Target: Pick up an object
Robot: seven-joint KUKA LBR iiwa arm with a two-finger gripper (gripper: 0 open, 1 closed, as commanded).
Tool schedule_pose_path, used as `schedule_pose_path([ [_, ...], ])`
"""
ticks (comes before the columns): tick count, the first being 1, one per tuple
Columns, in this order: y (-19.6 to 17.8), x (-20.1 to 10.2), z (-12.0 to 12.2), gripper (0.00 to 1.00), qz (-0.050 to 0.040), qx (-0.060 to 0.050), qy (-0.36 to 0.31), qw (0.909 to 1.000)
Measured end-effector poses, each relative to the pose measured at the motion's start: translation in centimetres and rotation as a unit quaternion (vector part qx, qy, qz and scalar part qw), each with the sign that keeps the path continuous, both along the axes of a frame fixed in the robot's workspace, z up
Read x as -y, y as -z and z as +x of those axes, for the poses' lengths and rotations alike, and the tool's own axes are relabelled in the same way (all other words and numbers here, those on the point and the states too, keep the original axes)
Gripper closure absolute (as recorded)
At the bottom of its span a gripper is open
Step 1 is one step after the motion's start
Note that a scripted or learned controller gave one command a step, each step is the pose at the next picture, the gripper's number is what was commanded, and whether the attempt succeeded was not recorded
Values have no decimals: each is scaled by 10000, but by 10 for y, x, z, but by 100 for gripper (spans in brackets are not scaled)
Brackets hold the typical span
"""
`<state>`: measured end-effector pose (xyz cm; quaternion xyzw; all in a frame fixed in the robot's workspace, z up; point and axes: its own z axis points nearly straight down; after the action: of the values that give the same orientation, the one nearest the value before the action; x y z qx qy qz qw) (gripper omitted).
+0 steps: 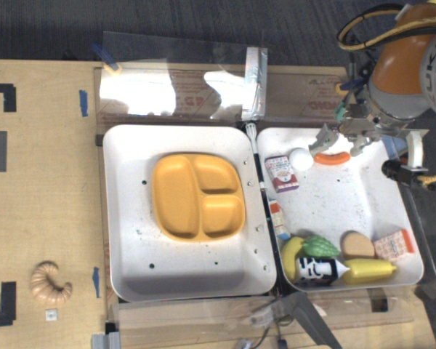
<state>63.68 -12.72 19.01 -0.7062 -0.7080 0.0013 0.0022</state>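
My gripper hangs over the far edge of the right bin, fingers spread, nothing between them. An orange carrot lies just below the fingertips, a white ball just beside its left end. That carrot looks like the nearest pick.

Risks as I judge them:
- Carrot is thin and lies flat; fingers could close above it and come up bare.
- Ball sits near enough to get nudged and roll.
- Bin wall is near; a finger could catch it on the way down.

Count, right bin: one carrot, one ball, one carton, one small tube by the left wall, a near-edge pile with one banana, one green item, one black-and-white bottle, one yellow item, one brown piece, one orange pack.

Left bin: one yellow tray. Bench: one croissant.
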Motion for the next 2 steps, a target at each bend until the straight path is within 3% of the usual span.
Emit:
schedule_pose_path([
  [1, 97, 61, 22, 0, -1, 27, -311, 9995],
  [2, 105, -19, 25, 0, -18, -96, -1293, 9916],
])
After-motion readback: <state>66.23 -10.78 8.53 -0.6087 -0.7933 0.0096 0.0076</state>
